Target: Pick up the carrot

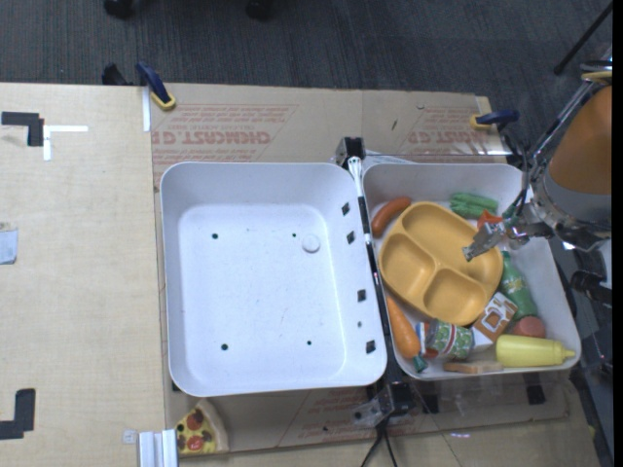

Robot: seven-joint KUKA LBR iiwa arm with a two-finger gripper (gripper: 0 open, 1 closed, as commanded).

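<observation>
- Take the yellow divided plate (440, 261) in the right bin (555, 270) as your landmark; everything below is placed against it.
- Far to the plate's left, on the counter (73, 261), you have black tape marks (23, 125), and a toy pizza slice (198, 429) lies at the near edge of the cardboard sheet.
- Left of the plate, the left bin (175, 290) sits flush beside the right one, with a small white disc (311, 244) on its floor.
- At the plate's upper left corner, a red-orange sausage (390, 212) lies against the bin wall.
- The carrot (403, 327) lies just below the plate's left edge, along the divider wall, its top end tucked under the plate rim and its tip pointing toward the near side.
- Below the plate you see a small can (448, 340), a printed box (495, 314) and a yellow bottle (531, 351) lying on its side.
- Above the plate's right end, a green vegetable (474, 203) rests near the far wall.
- The fingers (484, 243) sit over the plate's right compartment, close together with nothing between them.
- The carrot is well apart from the fingers, down and to their left, across the plate.
</observation>
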